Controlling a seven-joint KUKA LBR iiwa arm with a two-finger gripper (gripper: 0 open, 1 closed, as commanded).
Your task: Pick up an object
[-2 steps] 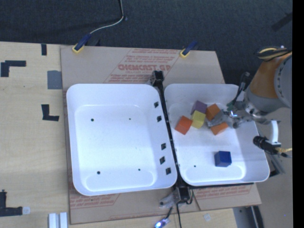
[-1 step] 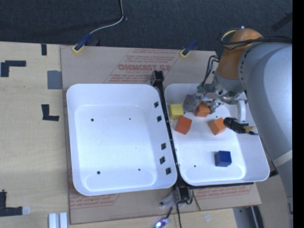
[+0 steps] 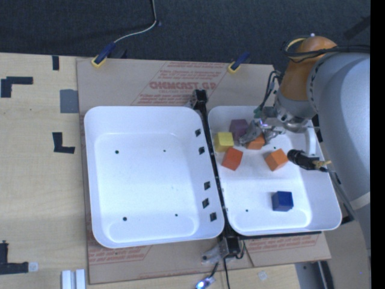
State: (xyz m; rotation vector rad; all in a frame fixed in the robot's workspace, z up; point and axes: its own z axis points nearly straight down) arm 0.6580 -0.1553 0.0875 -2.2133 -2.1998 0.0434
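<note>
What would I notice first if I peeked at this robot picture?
Probably the big grey arm with its orange band, reaching in from the right over the right bin. Then the bright blocks there: a yellow block, a purple block, orange blocks near the gripper, and a blue block nearer the front.

One fixed cam, high above the table [image 3: 36, 161], looking down at a slant. Mid range: both white bins fit whole, left bin [image 3: 96, 179] & right bin [image 3: 328, 209], w/ dark backdrop along top. Arm [image 3: 343, 101] enters from right edge.
</note>
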